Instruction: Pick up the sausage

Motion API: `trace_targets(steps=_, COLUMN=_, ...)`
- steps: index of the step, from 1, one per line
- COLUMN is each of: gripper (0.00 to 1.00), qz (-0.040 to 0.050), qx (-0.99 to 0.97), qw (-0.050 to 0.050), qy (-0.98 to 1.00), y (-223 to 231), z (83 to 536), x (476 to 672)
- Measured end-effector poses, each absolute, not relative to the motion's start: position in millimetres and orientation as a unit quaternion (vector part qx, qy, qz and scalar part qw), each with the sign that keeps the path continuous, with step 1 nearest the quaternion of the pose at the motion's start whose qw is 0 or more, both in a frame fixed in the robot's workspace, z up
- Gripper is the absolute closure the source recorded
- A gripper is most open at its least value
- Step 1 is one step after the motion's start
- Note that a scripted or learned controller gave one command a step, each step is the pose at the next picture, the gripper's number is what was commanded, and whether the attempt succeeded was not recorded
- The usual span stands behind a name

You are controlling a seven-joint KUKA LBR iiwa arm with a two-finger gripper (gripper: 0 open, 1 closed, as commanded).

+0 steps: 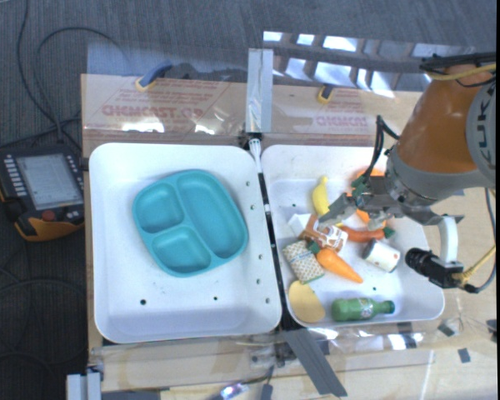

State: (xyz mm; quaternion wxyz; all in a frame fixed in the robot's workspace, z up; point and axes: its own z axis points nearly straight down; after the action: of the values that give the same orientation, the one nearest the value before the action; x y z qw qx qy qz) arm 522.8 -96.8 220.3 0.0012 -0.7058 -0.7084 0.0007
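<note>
Claw low in rt bin, over the food pile; can't tell how wide it's open or if it has anything. Sausage lies just under/right of it, touching carrot, w/ banana near. Left bin holds teal plate, margins free all around.

Grey arm from right, wrist low, reaching leftward

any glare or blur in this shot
Camera view: strong glare on the metal rail behind the bins and on the tape along the bench's front edge; the arm looks soft at the right; the tool casts little shadow in the right bin.
</note>
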Motion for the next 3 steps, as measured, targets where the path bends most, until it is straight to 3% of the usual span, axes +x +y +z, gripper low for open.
trace_targets(steps=1, gripper=0.00, qz=0.0015, qx=-0.798, qw=0.001, qy=-0.603, y=-22, z=182, x=576.7)
trace_targets(steps=2, gripper=0.00, qz=0.0022, qx=-0.837, qw=-0.001, qy=-0.547, y=-42, z=264, x=610.0)
trace_targets(steps=3, gripper=0.00, qz=0.0020, qx=-0.887, qw=-0.001, qy=-0.462, y=38, z=306, x=576.9)
